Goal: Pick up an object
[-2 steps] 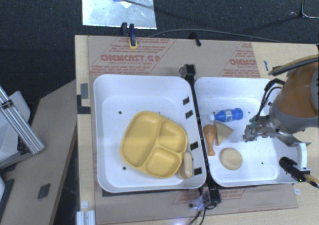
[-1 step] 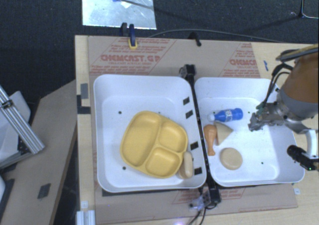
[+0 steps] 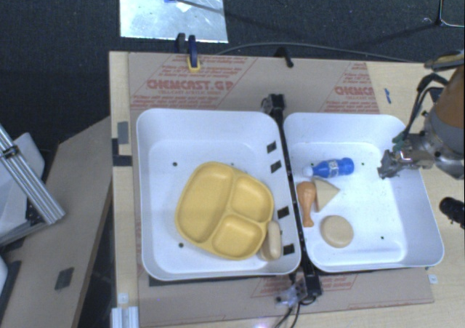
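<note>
The right bin holds a small blue bottle with a white cap, a tan drumstick-shaped toy, a pale wedge and a round beige disc. My gripper hangs over the right side of that bin, to the right of the blue bottle and apart from it. Nothing shows between its fingers. The left bin holds a yellow divided tray with a beige oblong piece leaning at its lower right edge.
A black divider with clips runs between the two bins. The bins rest on a cardboard sheet. A yellow clamp sits at the board's far edge, and an aluminium frame stands at the left.
</note>
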Motion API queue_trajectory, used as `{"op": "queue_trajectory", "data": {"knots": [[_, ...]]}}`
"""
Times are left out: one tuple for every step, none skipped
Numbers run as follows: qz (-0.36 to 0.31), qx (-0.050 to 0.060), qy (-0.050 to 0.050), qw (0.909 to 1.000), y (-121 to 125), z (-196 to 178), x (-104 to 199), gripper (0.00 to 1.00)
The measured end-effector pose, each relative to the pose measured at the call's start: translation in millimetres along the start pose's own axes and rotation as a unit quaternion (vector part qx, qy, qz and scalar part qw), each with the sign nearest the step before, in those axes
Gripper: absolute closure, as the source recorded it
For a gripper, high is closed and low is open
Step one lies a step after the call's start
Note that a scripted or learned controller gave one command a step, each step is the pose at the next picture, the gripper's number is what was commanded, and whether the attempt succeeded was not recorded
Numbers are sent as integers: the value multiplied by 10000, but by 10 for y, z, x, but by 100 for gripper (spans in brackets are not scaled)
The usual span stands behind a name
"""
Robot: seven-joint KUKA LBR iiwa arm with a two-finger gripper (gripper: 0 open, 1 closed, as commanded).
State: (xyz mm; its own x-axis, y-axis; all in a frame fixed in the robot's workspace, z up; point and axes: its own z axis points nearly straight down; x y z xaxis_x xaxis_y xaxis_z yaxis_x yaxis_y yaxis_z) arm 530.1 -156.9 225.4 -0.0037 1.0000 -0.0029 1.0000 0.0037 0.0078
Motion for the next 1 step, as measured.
{"op": "queue_trajectory", "data": {"knots": [[-3,16,6,10000,14,-191,-5,100]]}}
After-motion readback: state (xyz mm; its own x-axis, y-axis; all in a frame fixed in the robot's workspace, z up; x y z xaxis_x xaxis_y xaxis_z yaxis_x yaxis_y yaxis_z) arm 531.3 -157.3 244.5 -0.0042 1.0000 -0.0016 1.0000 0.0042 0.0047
